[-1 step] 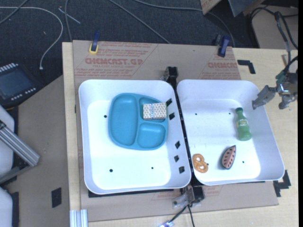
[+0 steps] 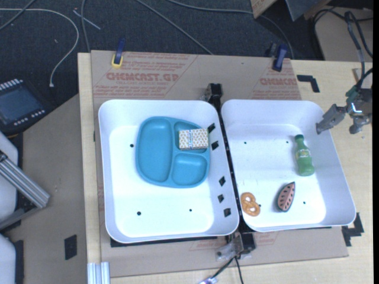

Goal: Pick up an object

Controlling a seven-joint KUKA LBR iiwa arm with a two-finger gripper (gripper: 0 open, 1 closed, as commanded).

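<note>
Fingers [image 2: 327, 120] spread apart, nothing between them; gripper [image 2: 342, 123] sits over the right rim of the right bin [image 2: 278, 103], near its far right corner, clear of every object. Grey arm enters from the right edge.

Closest to the fingers: green bottle [image 2: 304, 155], lying on the right bin floor just down-left of them, cap pointing to the far side. No contact with the fingers.

Further out, towards the near rim: brown-red leaf-shaped item [image 2: 286, 197], lying flat, apart from the bottle. Left of it, by the near-left corner of the same bin, orange pretzel [image 2: 250, 204], close to the divider wall.

Well away from the fingers, across the divider: left bin [image 2: 154, 102] holds a blue divided plate [image 2: 169, 155]. A small patterned block [image 2: 193, 138] rests on the plate's far right part, overlapping its rim.

Farthest: two blue clamps [image 2: 119, 58] on the back edge of the cardboard base [image 2: 148, 76].
</note>
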